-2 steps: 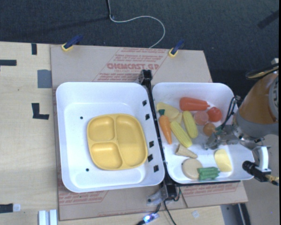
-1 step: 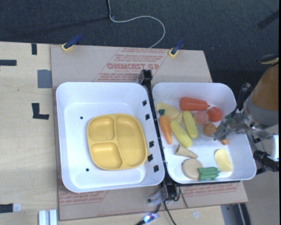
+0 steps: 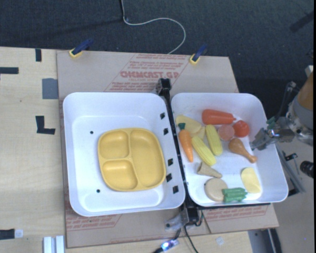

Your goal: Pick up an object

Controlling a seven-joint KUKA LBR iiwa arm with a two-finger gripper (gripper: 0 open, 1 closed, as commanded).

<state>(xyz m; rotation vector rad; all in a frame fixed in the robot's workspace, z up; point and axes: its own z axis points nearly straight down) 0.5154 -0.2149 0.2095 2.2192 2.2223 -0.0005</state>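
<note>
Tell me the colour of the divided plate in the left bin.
Yellow: the divided plate shows plainly in the camera view.

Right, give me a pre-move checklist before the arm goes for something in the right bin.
1. Targets present: ok, the right bin holds toy food, including a chicken drumstick and a tomato.
2. Pincer over the bin: not ok, it sits at the right rim.
3. Pincer open: cannot tell.
4. Nearest item free of neighbours: not ok, the drumstick lies close against other pieces.
5. Yellow divided plate out of the way: ok, in the left bin.
</note>
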